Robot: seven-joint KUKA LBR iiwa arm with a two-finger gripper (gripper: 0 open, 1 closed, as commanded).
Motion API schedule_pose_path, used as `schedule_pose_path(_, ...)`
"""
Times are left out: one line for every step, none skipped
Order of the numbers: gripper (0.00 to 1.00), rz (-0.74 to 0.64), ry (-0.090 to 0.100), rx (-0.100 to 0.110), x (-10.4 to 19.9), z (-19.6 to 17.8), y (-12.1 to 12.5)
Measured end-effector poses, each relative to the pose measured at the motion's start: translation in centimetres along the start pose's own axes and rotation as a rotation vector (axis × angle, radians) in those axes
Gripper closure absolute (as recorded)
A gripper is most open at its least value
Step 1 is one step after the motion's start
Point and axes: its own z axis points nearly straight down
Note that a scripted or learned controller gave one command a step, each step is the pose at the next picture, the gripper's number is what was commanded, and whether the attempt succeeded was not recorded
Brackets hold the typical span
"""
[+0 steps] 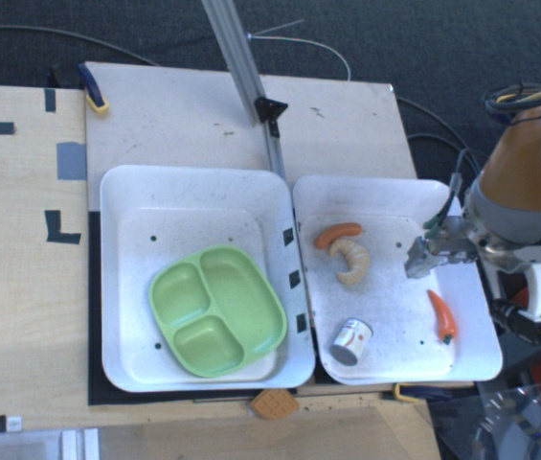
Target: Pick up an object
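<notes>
the hand [421, 257] hovers over the right bin [385, 197] above the carrot [442, 315]; grip state unclear, holding nothing visible.

The arm [519, 175] is bulky and rounded — a broad orange band sits above a grey wrist section. Its claw [421, 260] is a small grey metal piece, with a thin cable at its side.

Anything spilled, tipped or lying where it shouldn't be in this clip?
One thing: a small tan waffle-like piece lies outside both bins, just past the left bin near edge. In the right bin, the small can lies on its side. Nothing looks spilled.
</notes>
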Motion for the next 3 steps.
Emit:
schedule_pose_path(1.0,0.001,-0.001,0.001,4.5,0.1,0.5)
schedule_pose_path(1.0,-0.001,0.0,0.001,11.0,0.2,0.2)
schedule_pose_path(1.0,-0.001,0.0,0.002,17.3,0.6,-0.2)
